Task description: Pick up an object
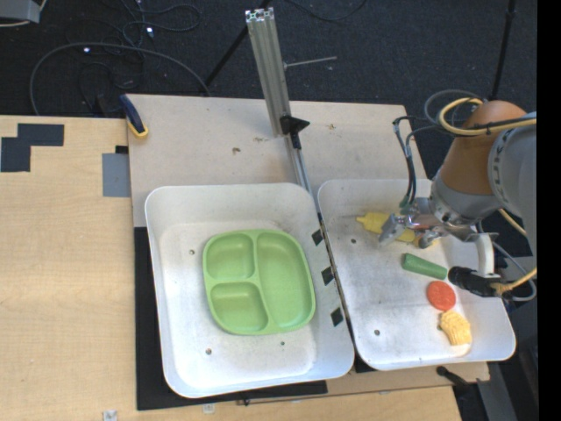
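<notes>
While the green divided plate lies in the left bin, the gripper sits low in the right bin just beside a yellow item, jaws' state impossible to tell, with a green cylinder, orange disc and yellow corn piece nearer the camera.
</notes>
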You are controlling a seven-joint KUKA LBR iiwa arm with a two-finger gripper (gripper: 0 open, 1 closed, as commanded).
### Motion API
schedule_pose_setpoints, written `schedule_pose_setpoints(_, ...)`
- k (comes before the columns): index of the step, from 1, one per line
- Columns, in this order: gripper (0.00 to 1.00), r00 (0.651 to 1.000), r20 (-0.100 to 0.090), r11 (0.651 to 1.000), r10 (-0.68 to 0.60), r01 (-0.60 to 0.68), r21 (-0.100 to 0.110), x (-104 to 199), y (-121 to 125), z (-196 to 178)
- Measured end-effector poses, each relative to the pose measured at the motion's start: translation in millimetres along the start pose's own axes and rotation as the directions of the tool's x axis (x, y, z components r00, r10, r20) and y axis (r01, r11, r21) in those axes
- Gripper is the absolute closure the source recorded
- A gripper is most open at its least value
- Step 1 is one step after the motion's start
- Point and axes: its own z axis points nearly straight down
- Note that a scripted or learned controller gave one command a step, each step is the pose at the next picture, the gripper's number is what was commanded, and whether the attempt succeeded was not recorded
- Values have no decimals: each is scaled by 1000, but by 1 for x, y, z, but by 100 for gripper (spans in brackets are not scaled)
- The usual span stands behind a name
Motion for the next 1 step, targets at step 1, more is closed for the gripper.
schedule_pose_setpoints(1,0,1000,1,1000,-2,2,-4,0,2,0)
